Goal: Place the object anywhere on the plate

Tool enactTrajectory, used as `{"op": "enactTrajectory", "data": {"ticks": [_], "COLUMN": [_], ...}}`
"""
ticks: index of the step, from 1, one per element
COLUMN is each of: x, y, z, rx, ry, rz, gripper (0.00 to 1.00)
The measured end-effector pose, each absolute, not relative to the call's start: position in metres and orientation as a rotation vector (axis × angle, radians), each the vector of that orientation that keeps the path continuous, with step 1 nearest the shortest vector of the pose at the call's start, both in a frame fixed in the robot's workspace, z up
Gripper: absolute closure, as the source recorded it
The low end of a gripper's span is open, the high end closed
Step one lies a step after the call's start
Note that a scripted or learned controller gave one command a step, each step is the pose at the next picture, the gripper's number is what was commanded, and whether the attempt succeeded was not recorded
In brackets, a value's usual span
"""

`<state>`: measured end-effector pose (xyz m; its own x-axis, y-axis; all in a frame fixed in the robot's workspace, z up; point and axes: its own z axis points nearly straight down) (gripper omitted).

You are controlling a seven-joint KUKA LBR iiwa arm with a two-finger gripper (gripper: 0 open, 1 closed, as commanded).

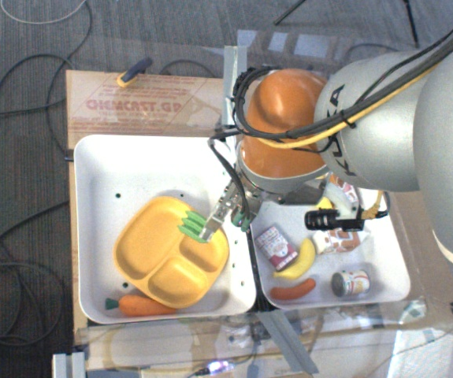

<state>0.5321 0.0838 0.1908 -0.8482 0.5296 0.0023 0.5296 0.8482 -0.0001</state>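
Arm: one grey unit, entered my view from the right, bulky upper link across the top right corner. Orange band: I saw it above the wrist, facing the camera, dark cables looped round it. Wrist: pointed down and to the left. Gripper: slim, extended low and leftward, fingers closed on a green item at their tips.

Green ridged object lies on yellow plate.
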Motion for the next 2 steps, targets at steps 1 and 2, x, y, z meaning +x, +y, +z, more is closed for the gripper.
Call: {"op": "enactTrajectory", "data": {"ticks": [1, 2], "x": [0.4833, 0.4834], "y": [0.132, 0.1318], "z": [0.2111, 0.2111], "rx": [-0.735, -0.735], "ry": [-3.052, -3.052], "rz": [0.001, 0.0], "gripper": [1.0, 0.0]}}
